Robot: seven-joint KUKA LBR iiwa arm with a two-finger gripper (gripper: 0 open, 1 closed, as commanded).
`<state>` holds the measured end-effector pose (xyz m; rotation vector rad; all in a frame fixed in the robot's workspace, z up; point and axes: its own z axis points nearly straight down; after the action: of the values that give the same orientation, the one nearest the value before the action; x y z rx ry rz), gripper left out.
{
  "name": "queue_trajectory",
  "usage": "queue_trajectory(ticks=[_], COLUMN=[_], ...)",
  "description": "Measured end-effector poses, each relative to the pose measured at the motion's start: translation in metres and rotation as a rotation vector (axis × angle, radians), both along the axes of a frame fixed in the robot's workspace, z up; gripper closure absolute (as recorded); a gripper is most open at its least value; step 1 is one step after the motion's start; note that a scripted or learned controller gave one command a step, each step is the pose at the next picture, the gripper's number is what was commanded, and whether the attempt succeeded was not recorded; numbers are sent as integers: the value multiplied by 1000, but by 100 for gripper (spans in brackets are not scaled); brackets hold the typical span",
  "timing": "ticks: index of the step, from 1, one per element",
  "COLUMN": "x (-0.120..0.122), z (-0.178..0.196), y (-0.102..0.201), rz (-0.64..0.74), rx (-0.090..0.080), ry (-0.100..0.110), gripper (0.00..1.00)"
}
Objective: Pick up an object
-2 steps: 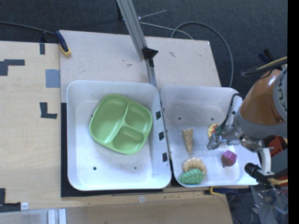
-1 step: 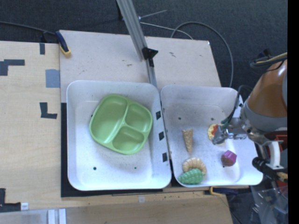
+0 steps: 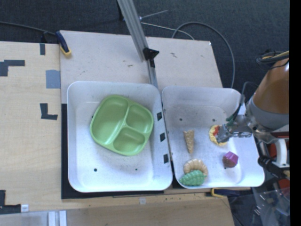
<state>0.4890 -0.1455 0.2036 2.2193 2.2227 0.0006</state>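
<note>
The right bin holds several small toy foods. A tan cone lies near its middle. A yellow and red round piece sits at the right, partly under my gripper, which hangs low over it. A purple piece rests near the bin's front right. A beige croissant-like piece and a green knobbly piece lie together at the front edge. The fingers' state is hidden by the wrist.
The left bin bears a green divided plate. A metal pole slants in from the top over the divider between the bins. The arm's orange band stands at the right edge.
</note>
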Motion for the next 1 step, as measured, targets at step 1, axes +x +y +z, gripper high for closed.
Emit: queue_trajectory(ticks=[1], x=[25], z=[1], y=[41], rz=[5], rx=[1], ry=[2], gripper=[100])
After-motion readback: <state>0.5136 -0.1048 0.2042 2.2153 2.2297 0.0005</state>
